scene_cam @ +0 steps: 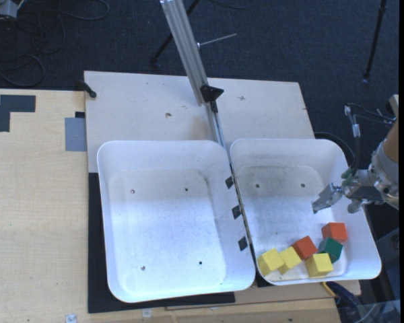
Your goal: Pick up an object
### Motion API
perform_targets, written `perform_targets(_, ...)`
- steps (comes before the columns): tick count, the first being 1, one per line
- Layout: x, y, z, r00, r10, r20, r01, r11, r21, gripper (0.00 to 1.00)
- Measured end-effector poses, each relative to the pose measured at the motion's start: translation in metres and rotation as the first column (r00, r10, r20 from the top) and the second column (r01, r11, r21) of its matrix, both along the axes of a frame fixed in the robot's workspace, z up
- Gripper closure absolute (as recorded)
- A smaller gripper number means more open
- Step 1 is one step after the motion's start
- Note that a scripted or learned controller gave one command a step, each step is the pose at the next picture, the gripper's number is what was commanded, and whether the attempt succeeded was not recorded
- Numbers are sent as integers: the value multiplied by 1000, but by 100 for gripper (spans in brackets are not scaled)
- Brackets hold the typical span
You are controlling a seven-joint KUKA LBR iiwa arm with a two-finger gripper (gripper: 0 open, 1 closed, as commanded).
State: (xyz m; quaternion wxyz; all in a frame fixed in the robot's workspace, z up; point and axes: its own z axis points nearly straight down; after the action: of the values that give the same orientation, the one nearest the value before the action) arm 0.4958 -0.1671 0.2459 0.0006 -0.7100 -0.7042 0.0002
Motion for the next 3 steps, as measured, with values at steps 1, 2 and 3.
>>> perform_targets(1, 45, 48, -40, 1000, 13, -3, -13, 1000, 2, 0)
perform_targets(2, 123, 56, -158, 1000, 9, 2, -9, 1000, -2, 0)
perform_targets(3, 155, 48, -84, 1000, 10, 8, -9, 1000, -2, 0)
